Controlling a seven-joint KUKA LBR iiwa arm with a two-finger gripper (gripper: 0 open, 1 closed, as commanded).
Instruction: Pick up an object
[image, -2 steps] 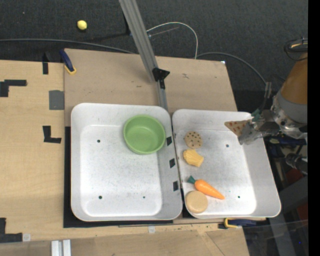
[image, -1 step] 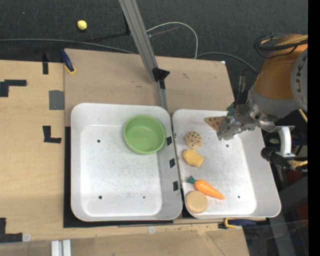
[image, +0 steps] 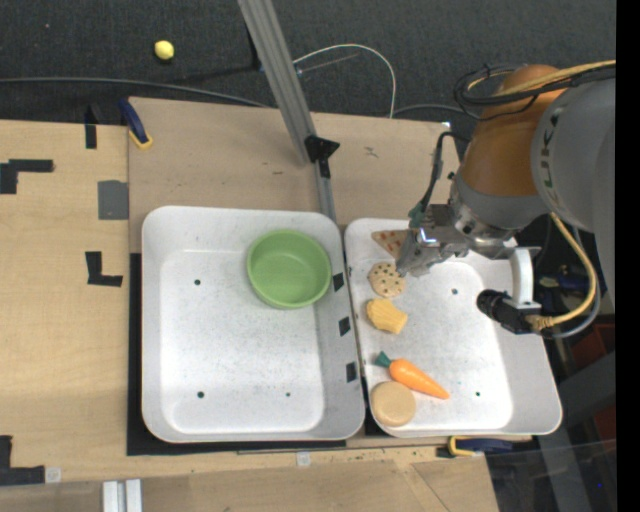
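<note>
Reaching in from the right, the grey arm (image: 540, 140) with its orange band hangs over the far part of the right bin (image: 490, 400), and its claw (image: 413, 262) points down just beside the speckled cookie (image: 385, 279). Whether the claw is spread or pressed together cannot be told from this slant, and nothing is seen pinched in it. A brown wedge-shaped piece (image: 388, 240) lies at the far left corner of that bin, touching or nearly touching the claw's left side. Nearer along the bin's left wall sit a yellow chunk (image: 387, 318), then an orange carrot (image: 417, 377) with a green top, and a round tan disc (image: 393, 404) at the near left corner, just beside the carrot. The left bin (image: 200, 400) holds a green bowl (image: 289, 268), upright, in its far right part. Both bins rest side by side on the table (image: 60, 330). A small yellow ball (image: 164, 49) lies well apart on the dark floor beyond the table.
</note>
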